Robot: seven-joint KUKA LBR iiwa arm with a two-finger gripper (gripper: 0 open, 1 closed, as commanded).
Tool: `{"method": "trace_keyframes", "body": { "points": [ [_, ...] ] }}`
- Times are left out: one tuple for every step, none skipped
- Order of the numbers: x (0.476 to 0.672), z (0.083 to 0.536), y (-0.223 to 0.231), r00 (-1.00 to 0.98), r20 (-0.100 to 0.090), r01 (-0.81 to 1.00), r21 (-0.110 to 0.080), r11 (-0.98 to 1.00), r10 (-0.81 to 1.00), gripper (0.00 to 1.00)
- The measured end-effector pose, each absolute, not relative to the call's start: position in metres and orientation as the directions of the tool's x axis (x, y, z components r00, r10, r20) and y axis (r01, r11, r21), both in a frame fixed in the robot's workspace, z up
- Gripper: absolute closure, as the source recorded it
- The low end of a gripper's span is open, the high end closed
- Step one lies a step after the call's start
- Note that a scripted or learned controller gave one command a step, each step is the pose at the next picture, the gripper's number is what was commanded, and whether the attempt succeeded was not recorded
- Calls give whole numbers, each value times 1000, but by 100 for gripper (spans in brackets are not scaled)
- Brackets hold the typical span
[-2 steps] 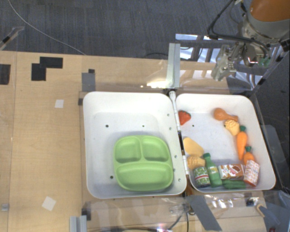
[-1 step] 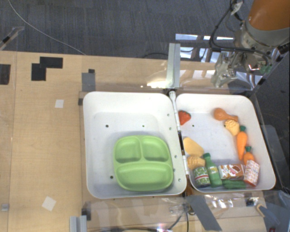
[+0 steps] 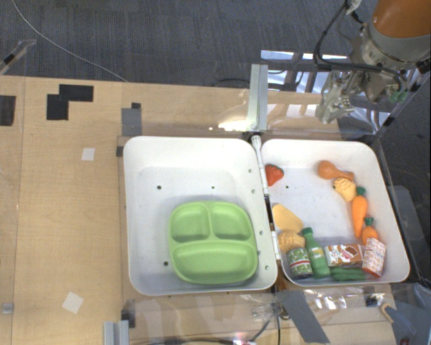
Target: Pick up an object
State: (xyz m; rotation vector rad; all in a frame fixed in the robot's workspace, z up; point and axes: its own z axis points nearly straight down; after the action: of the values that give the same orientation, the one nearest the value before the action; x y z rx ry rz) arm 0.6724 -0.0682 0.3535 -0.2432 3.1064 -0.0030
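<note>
- Bins sit side by side on the bench: we see the left bin [image 3: 145, 168] and the right bin [image 3: 377, 162], their inner edges touching along a middle seam.
- We find a green divided plate [image 3: 213, 242] in the left bin, toward its near right corner.
- We see the gripper [image 3: 335, 108] hanging beyond the far edge of the right bin, above the bench, under the grey wrist with its orange band [image 3: 404, 17]; whether its jaws are spread or pressed together we cannot tell, and we see nothing between them.
- We count the toy food in the right bin: a red piece [image 3: 274, 175] lies by the far part of its left edge, near the seam.
- A drumstick [image 3: 328, 170] lies toward the far right corner, with a pale yellow piece [image 3: 346, 190] just beside it.
- Two carrots run along the right edge, the first carrot [image 3: 359, 210] above the second carrot [image 3: 369, 232].
- A yellow wedge [image 3: 286, 217] and a tan crinkled piece [image 3: 291, 240] lie by the left edge.
- Along the near edge we see a can [image 3: 299, 263], a green bottle [image 3: 315, 253], a flat packet [image 3: 343, 255], a red carton [image 3: 374, 257] and a dark green vegetable [image 3: 347, 274], crowded together.
</note>
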Motion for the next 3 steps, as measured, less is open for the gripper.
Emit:
{"method": "trace_keyframes", "body": {
  "points": [
    [669, 286, 25, -991, -5, -136, 4, 991, -136, 100],
    [672, 304, 22, -991, -23, -132, 1, 991, -132, 100],
    [674, 318, 23, -990, -35, -134, 1, 991, -134, 100]
  ]
}}
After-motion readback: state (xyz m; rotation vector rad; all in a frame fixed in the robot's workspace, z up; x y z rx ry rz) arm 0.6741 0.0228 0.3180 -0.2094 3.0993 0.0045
